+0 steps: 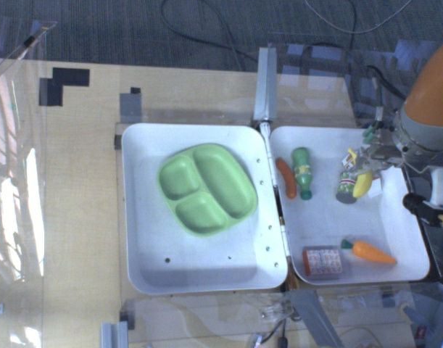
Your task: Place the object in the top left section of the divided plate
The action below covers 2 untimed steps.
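Nearest the camera, a small box (323, 262) with a speckled reddish face lies at the front edge of the right bin (406, 267), with a carrot (371, 251) just beside it on the arm's side. Taking that right bin as the landmark: the left bin (145, 216) sits against its far side from the arm, their rims meeting along a metal strip (265, 85) that runs back across the table (76, 194). A green divided plate (206, 188) with three sections lies in the middle of the left bin, tilted a little, nothing in any section. Inside the right bin, a red sausage (285, 177) lies along the wall next to the left bin, a green bottle (302, 172) just beside it, and nearer the arm a banana (362, 183) leans against a small can (346, 189). The pincer (366, 154) hangs over the back of that bin just above the banana and can; I cannot tell how wide it stands, and nothing is seen held in it. The orange band (431, 85) shows above the wrist. The table is pale wood, with black tape marks (61, 84) well away from the bins, a clear panel (18, 158) at its far end, and grey carpet (134, 20) with black cables (206, 27) behind.
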Motion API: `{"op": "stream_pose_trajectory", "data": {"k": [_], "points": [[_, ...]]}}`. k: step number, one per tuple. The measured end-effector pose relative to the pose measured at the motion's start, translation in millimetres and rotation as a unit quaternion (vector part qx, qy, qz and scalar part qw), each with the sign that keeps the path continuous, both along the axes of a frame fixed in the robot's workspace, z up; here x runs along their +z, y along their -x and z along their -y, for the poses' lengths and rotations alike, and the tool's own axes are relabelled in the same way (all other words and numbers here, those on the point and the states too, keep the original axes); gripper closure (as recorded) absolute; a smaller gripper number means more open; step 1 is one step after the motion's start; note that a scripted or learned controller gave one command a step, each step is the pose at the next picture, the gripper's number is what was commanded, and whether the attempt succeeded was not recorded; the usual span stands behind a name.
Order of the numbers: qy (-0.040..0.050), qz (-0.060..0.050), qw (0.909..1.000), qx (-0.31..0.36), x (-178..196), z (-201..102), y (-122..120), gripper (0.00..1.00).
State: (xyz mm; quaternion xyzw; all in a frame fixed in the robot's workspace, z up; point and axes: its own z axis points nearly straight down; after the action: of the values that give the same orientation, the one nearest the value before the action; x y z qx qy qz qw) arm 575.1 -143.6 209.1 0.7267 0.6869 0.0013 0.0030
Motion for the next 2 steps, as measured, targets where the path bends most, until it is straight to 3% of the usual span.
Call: {"op": "stream_pose_trajectory", "data": {"k": [1,2], "points": [[0.0011,0.002,0.9920,0.126,214,-25,87,1.00],[0.0003,0.002,0.9960,0.090,228,-71,87,1.00]]}}
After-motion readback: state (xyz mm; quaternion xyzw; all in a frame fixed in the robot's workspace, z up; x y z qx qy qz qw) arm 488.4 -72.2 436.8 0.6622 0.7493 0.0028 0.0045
